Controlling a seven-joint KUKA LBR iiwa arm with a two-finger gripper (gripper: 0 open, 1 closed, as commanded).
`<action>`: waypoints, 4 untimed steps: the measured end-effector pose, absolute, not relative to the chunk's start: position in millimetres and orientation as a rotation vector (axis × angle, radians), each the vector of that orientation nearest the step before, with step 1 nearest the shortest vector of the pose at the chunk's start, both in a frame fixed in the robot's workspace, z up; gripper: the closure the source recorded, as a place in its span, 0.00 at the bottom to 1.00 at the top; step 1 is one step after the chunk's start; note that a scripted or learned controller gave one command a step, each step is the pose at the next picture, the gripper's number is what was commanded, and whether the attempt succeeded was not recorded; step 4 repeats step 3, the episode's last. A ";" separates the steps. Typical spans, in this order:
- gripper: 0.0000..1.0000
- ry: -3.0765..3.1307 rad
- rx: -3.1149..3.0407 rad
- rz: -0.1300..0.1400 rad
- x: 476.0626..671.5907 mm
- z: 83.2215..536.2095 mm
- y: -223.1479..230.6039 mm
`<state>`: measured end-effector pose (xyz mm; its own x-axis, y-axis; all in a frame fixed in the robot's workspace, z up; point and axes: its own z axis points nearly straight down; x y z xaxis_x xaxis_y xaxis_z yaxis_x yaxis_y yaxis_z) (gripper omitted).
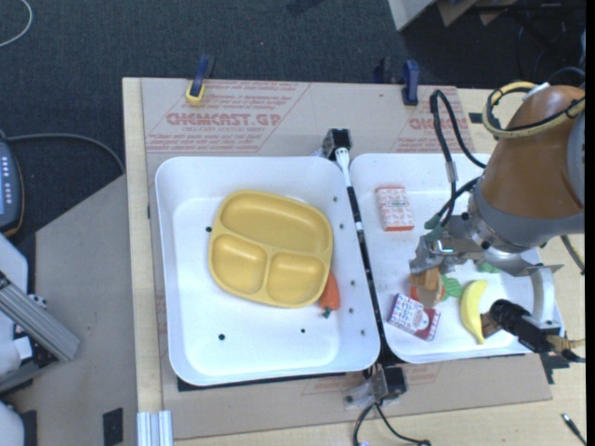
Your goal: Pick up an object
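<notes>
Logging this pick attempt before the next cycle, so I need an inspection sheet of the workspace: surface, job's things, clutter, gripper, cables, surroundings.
Surface: cardboard-topped bench bearing the left bin and the right bin side by side.
Job's things: yellow divided plate with a carrot at its edge in the left bin; snack packet, red-and-white packet, banana, brown item and green item in the right bin.
Clutter: nothing seen.
Gripper: gripper low over the brown item; grasp cannot be judged.
Cables: black cables looping by the arm.
Surroundings: clamps on the bench's far edge; dark carpet.
</notes>
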<state>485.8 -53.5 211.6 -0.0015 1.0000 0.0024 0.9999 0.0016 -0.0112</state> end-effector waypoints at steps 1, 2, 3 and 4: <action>1.00 -2.222 -2.218 0.004 481.2 228.3 -48.3; 1.00 -2.219 -2.221 0.005 484.9 231.1 -59.0; 1.00 -2.215 -2.216 0.010 478.1 212.7 -52.6; 1.00 -2.215 -2.216 0.010 478.1 212.7 -52.6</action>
